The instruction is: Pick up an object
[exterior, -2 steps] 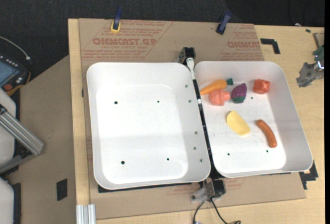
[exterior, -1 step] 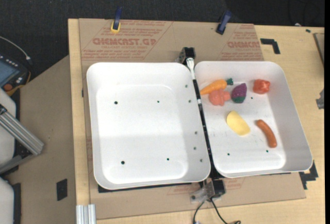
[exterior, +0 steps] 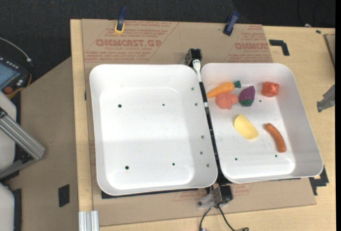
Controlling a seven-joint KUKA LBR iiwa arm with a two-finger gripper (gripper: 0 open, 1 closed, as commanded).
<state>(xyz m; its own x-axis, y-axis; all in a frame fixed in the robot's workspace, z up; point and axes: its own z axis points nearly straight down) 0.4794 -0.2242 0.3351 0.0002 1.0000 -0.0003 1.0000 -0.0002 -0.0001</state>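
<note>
Camera view shows two white bins side by side on a cardboard-covered surface (exterior: 160,38). Every toy lies in the right bin (exterior: 298,118). An orange carrot (exterior: 221,89) with a green top lies at its far left, touching a pink lumpy piece (exterior: 226,100) just nearer. A purple piece (exterior: 246,96) with a green top lies just beside them, and a red piece (exterior: 270,89) sits apart to the right. Nearer lie a yellow oval piece (exterior: 245,126) and a brown sausage (exterior: 276,137). A grey part of the pincer (exterior: 326,101) shows at the right edge; I cannot tell its state.
</note>
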